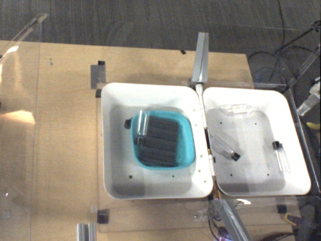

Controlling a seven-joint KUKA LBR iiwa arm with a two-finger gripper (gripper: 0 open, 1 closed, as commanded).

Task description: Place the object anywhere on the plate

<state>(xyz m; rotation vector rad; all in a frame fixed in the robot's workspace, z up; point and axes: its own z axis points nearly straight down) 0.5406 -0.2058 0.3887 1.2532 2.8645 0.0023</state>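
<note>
Left bin [113, 185]: holds a shallow teal plate [188, 139] near its middle, on the tabletop [55, 149].
Plate load: a dark ridged block [159, 140] covers most of the plate's floor, its ridges running roughly across the view.
Clear vial [142, 122]: lies at the plate's upper-left edge, touching the block's corner. Its long axis runs nearly up and down the view, leaning slightly right at the top. A small dark piece [128, 124] sits just beside it on the left.
Right bin [301, 185]: holds two more clear tubes, well apart from each other.
Slanted tube [224, 148]: lies near the wall between the bins, its long axis running down to the right and its black cap at the lower right end.
Upright tube [281, 157]: lies near the bin's right side, its long axis nearly up and down the view and its black cap at the top.
Gripper: whether it is open or closed cannot be told from this view.
Key relation: the arm enters from the right, so the two tubes lie on its near side. The plate lies to their left, beyond the wall between the bins.
Task status (judgement): if the clear vial is the object, it already seems to rest at least partly on the plate. If one of the tubes is meant, it has yet to be carried leftward.
</note>
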